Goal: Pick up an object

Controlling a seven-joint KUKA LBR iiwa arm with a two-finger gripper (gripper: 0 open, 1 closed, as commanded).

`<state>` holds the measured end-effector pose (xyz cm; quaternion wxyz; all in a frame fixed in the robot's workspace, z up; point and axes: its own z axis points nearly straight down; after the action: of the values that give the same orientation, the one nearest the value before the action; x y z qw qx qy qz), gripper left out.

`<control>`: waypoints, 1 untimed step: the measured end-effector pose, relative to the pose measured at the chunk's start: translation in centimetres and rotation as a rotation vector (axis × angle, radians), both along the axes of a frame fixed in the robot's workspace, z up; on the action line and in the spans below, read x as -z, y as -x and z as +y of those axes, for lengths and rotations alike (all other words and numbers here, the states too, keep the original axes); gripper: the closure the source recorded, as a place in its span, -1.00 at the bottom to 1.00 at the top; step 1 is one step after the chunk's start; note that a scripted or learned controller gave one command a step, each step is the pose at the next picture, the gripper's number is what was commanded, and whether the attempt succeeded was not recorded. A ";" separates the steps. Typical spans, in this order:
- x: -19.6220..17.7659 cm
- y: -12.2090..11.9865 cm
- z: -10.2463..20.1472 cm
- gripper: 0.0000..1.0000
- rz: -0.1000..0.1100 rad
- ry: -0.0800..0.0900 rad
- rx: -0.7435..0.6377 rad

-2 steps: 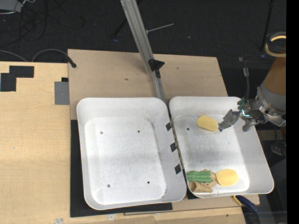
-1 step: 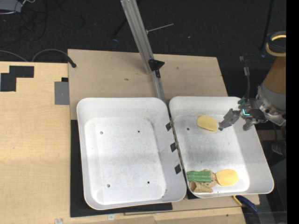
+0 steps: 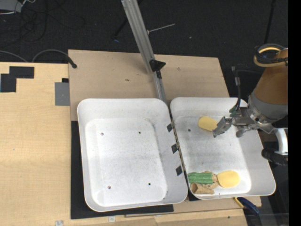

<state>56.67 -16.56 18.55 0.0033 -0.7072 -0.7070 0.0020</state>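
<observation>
We see the grey pincer low over the right shallow white bin, its two fingers spread apart and holding nothing, one fingertip just beside a rounded yellow lump near the far wall. Along that bin's near wall lie a green ridged piece, a tan crumbly piece and a flat yellow disc, clustered together.
</observation>
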 end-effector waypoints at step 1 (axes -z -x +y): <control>6.4 0.2 0.4 -1.00 0.002 -0.001 0.001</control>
<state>56.52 -16.12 12.12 0.0045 -0.7074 -0.7068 0.0024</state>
